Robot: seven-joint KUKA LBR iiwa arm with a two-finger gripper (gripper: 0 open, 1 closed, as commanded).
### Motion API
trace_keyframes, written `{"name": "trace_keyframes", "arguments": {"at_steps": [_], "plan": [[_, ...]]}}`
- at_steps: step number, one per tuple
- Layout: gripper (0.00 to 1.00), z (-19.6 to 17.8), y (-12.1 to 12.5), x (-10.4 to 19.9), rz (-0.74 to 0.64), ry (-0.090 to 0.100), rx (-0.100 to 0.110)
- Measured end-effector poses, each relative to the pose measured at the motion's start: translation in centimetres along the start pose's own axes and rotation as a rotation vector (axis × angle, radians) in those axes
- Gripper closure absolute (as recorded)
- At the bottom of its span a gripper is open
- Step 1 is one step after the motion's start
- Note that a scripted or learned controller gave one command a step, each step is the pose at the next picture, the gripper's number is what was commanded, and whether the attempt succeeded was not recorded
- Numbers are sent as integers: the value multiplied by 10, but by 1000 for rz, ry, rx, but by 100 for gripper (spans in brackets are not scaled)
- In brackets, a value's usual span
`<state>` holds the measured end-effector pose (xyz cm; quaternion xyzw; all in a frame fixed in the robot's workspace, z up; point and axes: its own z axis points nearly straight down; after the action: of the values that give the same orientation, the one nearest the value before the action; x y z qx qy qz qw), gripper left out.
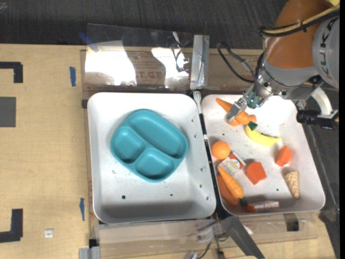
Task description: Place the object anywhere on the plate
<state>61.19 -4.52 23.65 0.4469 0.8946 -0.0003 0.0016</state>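
Over the right bin point(310, 161), the tool point(241, 110) seemingly grips a carrot point(230, 108).

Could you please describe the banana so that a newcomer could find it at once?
Look in the right-hand white bin, among the toy foods. The banana lies in its upper half, just below the carrot at the pincer. It is the one yellow, curved piece; its neighbours are orange or red.

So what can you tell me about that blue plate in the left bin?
The blue plate is a teal, rounded oblong dish, plastic by its look, split by raised ridges into three compartments: one long one along its upper right and two smaller ones below. It lies flat and turned at a slant in the middle of the left bin, resting on the white floor. Nothing lies in it, and nothing else touches it.
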Motion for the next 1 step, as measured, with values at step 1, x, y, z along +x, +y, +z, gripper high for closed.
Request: {"name": "trace_keyframes", "arguments": {"at_steps": [1], "plan": [[100,27,37,79,27,6,1]]}}
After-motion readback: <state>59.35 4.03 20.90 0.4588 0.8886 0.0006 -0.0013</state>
